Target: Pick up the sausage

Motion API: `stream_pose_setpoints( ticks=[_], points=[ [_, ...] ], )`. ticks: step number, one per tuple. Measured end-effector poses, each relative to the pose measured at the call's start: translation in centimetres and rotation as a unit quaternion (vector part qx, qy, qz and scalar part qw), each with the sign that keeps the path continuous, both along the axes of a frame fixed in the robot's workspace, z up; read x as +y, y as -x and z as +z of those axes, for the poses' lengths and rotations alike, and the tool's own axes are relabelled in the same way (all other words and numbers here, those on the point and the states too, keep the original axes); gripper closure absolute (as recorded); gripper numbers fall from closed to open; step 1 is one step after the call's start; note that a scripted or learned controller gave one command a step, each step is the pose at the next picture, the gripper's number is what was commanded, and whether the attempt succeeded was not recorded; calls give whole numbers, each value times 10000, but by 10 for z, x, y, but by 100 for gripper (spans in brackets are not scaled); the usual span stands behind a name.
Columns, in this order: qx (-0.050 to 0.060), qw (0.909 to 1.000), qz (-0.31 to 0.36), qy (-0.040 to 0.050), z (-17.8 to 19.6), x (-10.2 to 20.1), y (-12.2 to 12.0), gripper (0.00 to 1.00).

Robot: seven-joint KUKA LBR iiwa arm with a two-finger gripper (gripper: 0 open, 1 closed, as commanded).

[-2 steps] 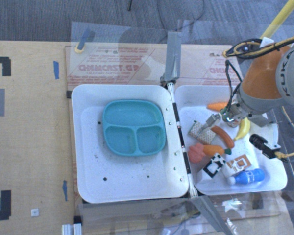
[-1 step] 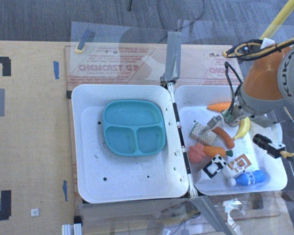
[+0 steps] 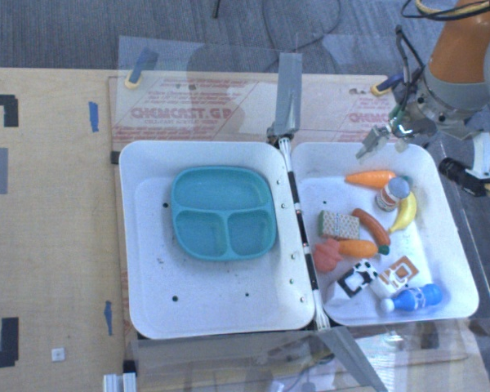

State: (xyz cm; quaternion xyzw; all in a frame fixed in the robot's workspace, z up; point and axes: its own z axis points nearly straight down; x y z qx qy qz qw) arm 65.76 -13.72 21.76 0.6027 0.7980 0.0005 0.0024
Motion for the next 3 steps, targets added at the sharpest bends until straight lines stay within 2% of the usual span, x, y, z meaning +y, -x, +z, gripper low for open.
stream_pose_setpoints(
  ticks=[1, 2, 3],
  points=[
    [12, 10000, 14, -8, -111, 11, 38, 0],
    [-21, 9992, 393, -9, -129, -1, 69, 0],
    [23, 9998, 190, -14, -116, 19, 83, 0]
  ],
)
